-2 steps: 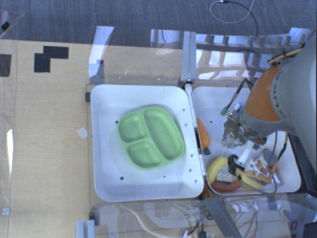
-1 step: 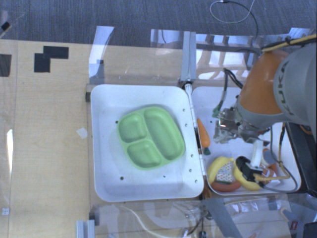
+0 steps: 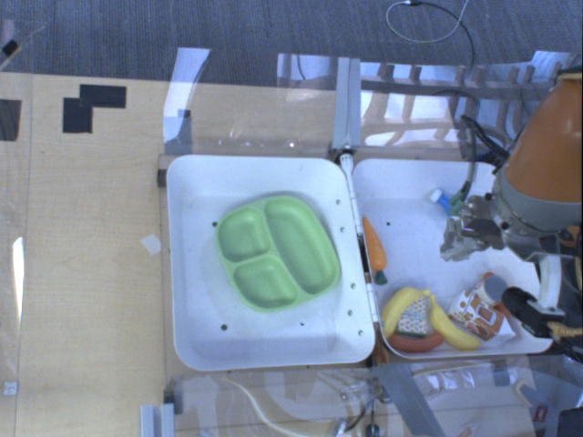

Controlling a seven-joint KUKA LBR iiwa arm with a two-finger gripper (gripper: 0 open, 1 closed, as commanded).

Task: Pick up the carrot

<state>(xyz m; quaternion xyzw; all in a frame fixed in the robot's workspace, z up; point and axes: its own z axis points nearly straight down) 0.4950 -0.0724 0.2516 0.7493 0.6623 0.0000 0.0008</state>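
The carrot (image 3: 374,249) is small and orange with a green top. It lies lengthwise against the left wall of the right bin (image 3: 410,185), next to the divider between the bins. My gripper (image 3: 461,240) hangs over the right half of the same bin, about a hand's width to the right of the carrot and apart from it. The grey arm with its orange band (image 3: 549,153) comes in from the right above it. Nothing shows between the gripper and the carrot but bare bin floor.
A green three-part plate (image 3: 276,251) sits in the left bin (image 3: 196,335). In the right bin's front lie yellow bananas (image 3: 449,326) over a red item (image 3: 415,342), with a printed snack packet (image 3: 477,313) beside them. A small blue object (image 3: 440,197) lies near the back.
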